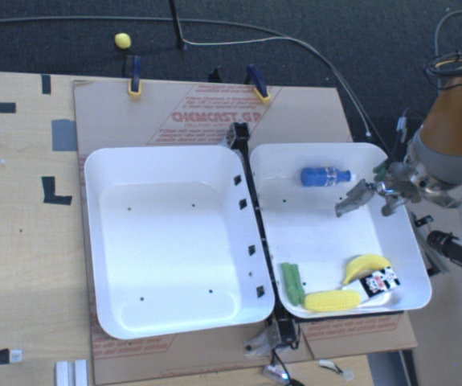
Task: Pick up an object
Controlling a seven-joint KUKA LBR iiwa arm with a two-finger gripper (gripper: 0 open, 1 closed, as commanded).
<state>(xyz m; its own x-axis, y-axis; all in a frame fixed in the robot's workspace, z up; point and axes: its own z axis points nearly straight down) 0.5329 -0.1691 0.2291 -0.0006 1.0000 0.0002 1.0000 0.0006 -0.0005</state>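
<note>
My gripper (368,206) hangs over the right side of the right bin (295,161), its two grey fingers spread open with nothing between them. A blue bottle (325,176) lies on its side just up and left of the gripper, apart from it. Toward the bin's front corner lie a yellow banana (365,267), a black-and-white patterned box (379,282), a yellow corn cob (332,300) and a green strip-shaped object (293,284). The gripper sits well above and behind this cluster.
The left bin (102,175) adjoins the right one along a black clipped divider (251,215). Both rest on a cardboard sheet (206,115) held by two clamps. A cable (295,43) crosses behind, and a small yellow ball (122,40) lies on the dark floor.
</note>
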